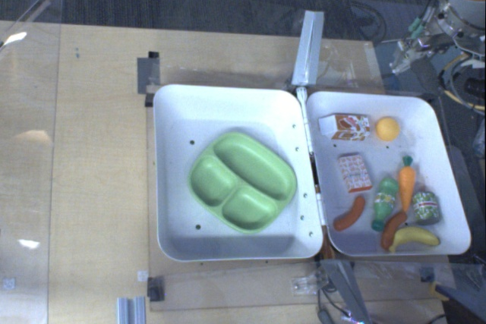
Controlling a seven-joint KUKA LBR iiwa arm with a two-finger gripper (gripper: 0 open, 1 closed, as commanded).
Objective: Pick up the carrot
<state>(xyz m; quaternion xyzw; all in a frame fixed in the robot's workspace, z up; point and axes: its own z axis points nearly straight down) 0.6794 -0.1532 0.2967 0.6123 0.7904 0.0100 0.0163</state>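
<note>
The carrot (407, 187) is orange with a small green top and lies roughly upright in the view, in the right half of the right bin (443, 155). It is wedged between a green bottle (384, 202) on its left and a green-and-white round item (425, 207) on its right. My gripper (411, 49) hangs beyond the right bin's far right corner, over the bench, well away from the carrot. Nothing shows in its grasp.
The right bin also holds a small carton (345, 125), a yellow ball (388, 129), a red-and-white packet (354, 171), two sausages (349, 213) (392, 228) and a banana (414, 238). A green sectioned plate (241, 180) lies in the left bin (171, 163).
</note>
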